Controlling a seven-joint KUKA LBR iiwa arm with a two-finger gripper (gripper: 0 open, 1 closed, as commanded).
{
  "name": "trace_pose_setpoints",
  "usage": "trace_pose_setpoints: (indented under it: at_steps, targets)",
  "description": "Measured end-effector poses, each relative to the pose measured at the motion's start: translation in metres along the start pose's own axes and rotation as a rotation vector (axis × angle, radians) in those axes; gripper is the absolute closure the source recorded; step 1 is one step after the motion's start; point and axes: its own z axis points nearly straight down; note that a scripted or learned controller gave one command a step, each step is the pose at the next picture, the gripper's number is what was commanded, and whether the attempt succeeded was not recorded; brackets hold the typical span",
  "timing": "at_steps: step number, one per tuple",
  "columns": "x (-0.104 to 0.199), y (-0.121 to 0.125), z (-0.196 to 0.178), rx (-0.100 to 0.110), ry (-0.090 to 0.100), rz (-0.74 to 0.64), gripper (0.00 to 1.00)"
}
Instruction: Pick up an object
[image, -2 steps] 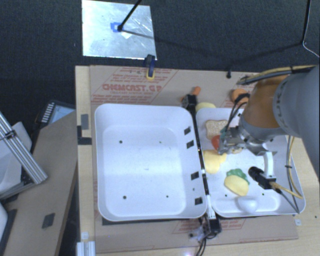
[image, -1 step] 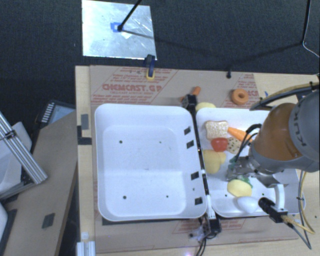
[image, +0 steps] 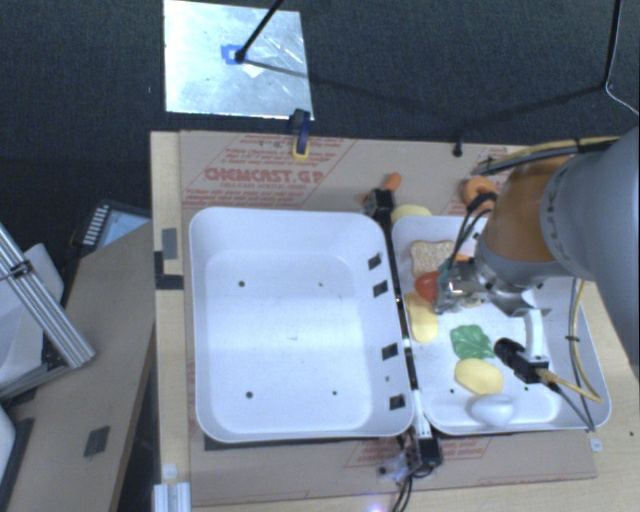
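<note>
— Red tomato: where?
— Right bin, touching my gripper (whether it's clamped I cannot tell), between bread slice and yellow piece.
— Long axis?
— Round; none visible.

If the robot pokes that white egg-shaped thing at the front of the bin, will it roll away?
Probably a little. The white egg-shaped thing looks smooth and rounded, so a push may make it wobble or roll. It lies near the right bin's front wall beside a yellow lemon-like piece, which would likely stop it quickly.
</note>
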Motion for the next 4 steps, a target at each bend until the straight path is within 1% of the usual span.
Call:
trace_pose_setpoints:
  at_steps: [1, 2, 3, 4]
  targets:
    - [-0.008, 0.089, 0.000, 0.013, 0.000, -0.001, 1.00]
    - [-0.035, 0.025, 0.002, 0.012, 0.000, 0.010, 1.00]
    - [0.002, 0.064, 0.000, 0.002, -0.007, 0.001, 1.00]
    - [-0.033, 0.087, 0.001, 0.009, 0.001, 0.007, 1.00]
